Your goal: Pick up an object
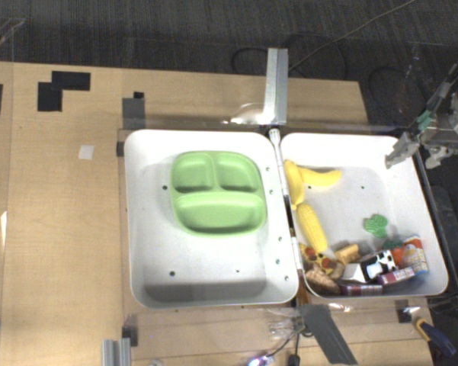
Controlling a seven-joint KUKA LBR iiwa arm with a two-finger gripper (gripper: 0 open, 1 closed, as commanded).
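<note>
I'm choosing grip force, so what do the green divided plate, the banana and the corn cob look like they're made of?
Green divided plate: likely moulded plastic; uniform colour, soft sheen, rounded compartment edges. Banana: probably toy plastic or rubber; even, unblemished yellow. Corn cob: likely plastic too, with a bumpy surface, though too small to be sure.

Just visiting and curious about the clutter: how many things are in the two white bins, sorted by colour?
Green: 2, the divided plate in the left bin and a small green piece in the right bin.
Yellow: 2, the banana and the corn cob.
Mixed brown, red, black and white items heaped in the right bin's near corner: too jumbled to count.
Total clearly countable: 4.
</note>
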